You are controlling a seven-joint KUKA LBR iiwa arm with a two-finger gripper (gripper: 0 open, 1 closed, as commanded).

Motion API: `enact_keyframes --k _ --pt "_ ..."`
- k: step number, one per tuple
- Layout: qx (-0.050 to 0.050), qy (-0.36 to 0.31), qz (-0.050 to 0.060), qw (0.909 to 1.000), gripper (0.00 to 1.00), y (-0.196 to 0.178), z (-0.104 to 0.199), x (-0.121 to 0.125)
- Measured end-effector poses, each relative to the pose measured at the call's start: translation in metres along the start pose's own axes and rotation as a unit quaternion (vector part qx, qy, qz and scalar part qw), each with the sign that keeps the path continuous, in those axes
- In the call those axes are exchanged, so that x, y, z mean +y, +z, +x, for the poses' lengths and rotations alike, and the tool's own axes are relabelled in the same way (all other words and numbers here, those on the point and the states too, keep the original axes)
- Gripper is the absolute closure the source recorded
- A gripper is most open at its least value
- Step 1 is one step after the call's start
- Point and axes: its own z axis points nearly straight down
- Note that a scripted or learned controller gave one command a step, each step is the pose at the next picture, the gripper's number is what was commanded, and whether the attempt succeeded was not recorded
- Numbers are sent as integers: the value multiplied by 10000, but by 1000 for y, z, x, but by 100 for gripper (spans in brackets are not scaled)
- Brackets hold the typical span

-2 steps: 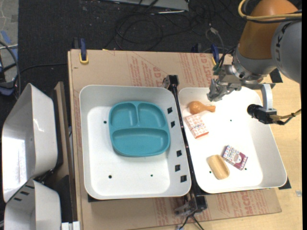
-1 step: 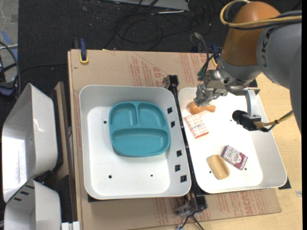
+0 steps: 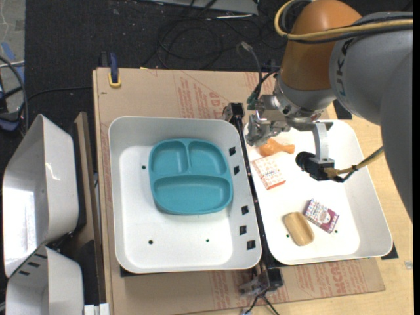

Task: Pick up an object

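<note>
The tool [image 3: 261, 128] hangs over the far left corner of the right bin [image 3: 357, 195], just inside the rim where the two bins meet. From this angle I cannot tell whether it is clenched or released, and nothing can be seen grasped in it. The arm [image 3: 377, 64] comes in from the right, with its orange band [image 3: 316, 38] above the wrist. Dark lettering on its grey shell is cut off and cannot be read.

Four loose things lie in the right bin. An orange piece [image 3: 279, 148] sits just beside the tool, on its near right side. Just near of that is a white packet [image 3: 269, 173] with red print that is too small to read. Towards the near side, well apart from the tool, a small purple packet [image 3: 321, 215] has a pale label whose words are also unreadable. A tan roll [image 3: 298, 229] lies touching it or very nearly so, on its left.

The left bin [image 3: 131, 231] holds a teal divided plate [image 3: 190, 176], lying flat with two small compartments on the far side and one long compartment on the near side.

Both bins rest on a cardboard-covered surface [image 3: 177, 94]. Faint red lettering on the cardboard runs at a slant on the far side and along the near edge, and I cannot make out the words.
</note>
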Motion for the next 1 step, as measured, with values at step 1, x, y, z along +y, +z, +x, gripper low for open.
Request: enact_keyframes --k 1 --pt "-4 3 14 10000 100 14 54 -10"
